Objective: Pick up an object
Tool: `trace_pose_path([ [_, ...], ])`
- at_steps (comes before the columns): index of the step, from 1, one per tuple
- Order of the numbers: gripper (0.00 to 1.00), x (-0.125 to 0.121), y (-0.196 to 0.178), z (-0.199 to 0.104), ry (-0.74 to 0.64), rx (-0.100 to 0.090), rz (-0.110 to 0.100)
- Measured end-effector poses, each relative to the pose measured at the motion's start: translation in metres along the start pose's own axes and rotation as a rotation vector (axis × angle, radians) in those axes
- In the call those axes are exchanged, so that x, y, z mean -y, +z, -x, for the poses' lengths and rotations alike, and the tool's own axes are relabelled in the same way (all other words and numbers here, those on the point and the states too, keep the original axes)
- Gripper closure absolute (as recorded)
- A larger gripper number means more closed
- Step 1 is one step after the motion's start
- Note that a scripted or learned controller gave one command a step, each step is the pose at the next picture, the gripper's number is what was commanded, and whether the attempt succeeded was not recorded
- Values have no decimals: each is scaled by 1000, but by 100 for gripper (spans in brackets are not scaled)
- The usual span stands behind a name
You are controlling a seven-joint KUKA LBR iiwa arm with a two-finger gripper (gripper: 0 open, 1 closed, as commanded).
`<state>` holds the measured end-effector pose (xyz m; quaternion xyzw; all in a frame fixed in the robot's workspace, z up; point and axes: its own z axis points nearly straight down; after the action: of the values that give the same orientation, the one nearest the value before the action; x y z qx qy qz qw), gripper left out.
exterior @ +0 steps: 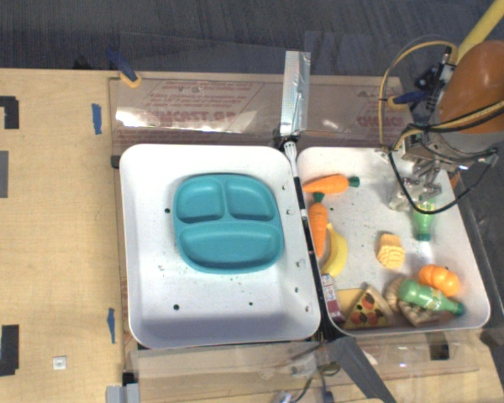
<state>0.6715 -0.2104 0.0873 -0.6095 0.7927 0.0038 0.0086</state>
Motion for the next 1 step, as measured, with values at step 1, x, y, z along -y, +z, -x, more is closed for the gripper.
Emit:
trace_pose_path([
  [1, 100, -35, -3, -2, -450, 8, -4],
])
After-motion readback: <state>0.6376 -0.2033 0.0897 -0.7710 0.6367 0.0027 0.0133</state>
